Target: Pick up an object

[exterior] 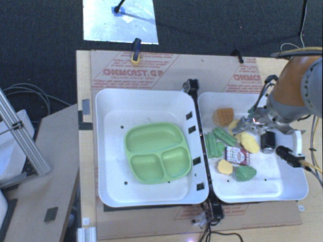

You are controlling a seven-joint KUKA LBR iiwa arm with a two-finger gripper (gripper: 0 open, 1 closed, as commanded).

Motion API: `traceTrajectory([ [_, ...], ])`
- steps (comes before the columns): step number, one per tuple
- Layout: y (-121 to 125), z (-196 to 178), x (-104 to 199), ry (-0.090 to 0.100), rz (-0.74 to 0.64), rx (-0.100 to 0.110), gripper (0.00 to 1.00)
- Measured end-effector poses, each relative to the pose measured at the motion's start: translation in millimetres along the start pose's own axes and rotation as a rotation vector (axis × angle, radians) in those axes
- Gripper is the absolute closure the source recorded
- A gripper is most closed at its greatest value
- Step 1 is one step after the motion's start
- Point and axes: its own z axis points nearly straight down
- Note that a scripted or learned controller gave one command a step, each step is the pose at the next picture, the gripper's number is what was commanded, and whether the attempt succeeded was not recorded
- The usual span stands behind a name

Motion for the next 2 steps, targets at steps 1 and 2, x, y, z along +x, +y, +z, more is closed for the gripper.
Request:
traceTrajectory([
  [1, -56.6, 12.2, 29.0, 0.002, 0.003, 0.007, 0.0],
  [2, -51.4, -2.6, 26.4, -0.003, 0.003, -0.007, 1.0],
])
